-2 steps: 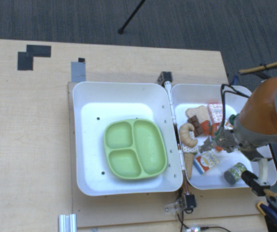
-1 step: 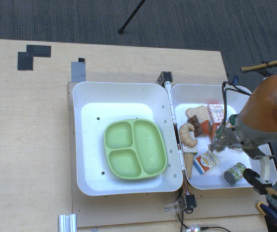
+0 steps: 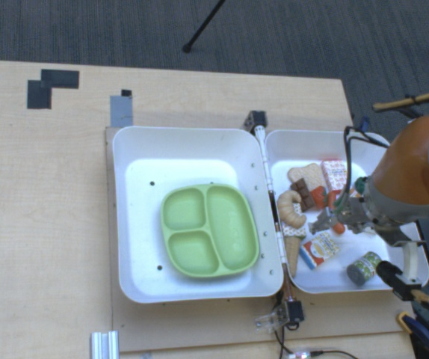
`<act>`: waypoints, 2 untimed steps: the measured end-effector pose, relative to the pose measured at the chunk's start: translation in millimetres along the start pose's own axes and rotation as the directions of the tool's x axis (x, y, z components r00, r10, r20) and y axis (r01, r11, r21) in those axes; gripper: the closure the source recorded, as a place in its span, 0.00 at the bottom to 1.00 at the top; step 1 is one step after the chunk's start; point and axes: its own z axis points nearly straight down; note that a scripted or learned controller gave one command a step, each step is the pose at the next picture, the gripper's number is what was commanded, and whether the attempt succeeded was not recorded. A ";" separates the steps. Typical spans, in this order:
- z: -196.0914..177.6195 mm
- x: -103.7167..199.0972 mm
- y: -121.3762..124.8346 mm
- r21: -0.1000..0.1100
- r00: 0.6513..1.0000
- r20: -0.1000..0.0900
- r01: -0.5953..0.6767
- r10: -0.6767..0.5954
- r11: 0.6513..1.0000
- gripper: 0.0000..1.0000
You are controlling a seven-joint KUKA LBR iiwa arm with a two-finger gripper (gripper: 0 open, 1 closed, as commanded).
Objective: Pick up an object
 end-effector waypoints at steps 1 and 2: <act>-10.3 0.6 1.8 -0.003 1.000 -0.001 0.002 -0.002 1.000 1.00; -10.3 0.6 1.7 -0.003 1.000 -0.001 0.002 -0.002 1.000 0.00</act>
